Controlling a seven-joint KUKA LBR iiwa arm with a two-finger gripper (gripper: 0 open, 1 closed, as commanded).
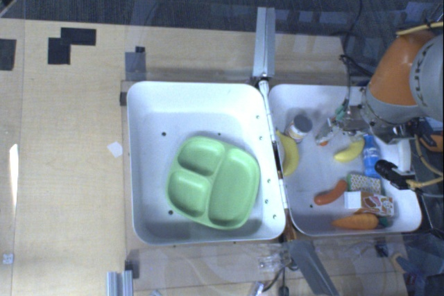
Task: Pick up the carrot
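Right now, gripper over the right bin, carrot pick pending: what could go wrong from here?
1. The gripper sits near the bin's far side, by a small banana; the carrot lies at the near edge, so a straight descent would likely grab the wrong item.
2. The carrot touches a patterned packet, which could get pinched too.
3. The reddish sausage-like item looks similar and could be mistaken for it.

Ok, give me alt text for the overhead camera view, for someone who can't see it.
Two white bins sit side by side on a bench; the arm reaches into the right bin, where an orange carrot lies untouched near the front wall, with two bananas, a sausage and small packets. The left bin holds a green divided plate.
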